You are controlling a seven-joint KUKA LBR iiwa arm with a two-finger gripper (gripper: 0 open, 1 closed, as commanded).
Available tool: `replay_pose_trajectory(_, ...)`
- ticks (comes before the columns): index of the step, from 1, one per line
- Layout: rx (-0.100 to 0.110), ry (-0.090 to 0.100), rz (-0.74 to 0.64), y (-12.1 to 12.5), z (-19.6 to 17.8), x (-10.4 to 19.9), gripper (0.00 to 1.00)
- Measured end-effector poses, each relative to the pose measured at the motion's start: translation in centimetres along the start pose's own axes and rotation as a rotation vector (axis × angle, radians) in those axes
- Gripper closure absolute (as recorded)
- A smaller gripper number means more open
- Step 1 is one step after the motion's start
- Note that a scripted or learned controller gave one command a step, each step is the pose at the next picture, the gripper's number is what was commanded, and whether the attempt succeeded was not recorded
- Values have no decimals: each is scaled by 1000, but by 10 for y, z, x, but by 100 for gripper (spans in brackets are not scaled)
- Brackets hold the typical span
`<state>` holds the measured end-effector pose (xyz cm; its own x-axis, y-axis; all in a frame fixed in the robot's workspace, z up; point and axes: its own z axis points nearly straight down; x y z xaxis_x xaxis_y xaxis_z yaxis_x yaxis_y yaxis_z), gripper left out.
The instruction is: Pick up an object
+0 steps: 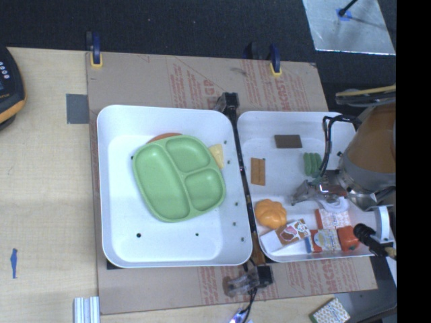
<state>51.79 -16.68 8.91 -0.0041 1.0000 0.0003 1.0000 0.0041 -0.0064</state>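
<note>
The right bin (269, 123) holds a dark brown flat block (287, 140), a tan wooden block (258, 171), a green piece (311, 163), an orange rounded toy (271, 213) and a white printed card (291, 233). Red and white packets (333, 234) lie at its near right corner. My gripper (303, 193) hangs low over the middle of this bin, pointing left. It sits just below the green piece and to the right of the orange toy. Nothing shows in its grasp.
The left bin (118, 241) carries a green divided plate (179, 177) that covers a red thing (166, 136) and a yellow thing (217, 155). The grey arm with its orange band (374, 147) overhangs the right bin's right side. A black cable (328, 147) loops beside it.
</note>
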Motion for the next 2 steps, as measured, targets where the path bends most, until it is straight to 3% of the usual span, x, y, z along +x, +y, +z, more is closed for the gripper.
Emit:
replay_pose_trajectory(1,-18,-7,-4,139,-99,-43,0)
replay_pose_trajectory(2,7,3,3,36,-58,-33,0)
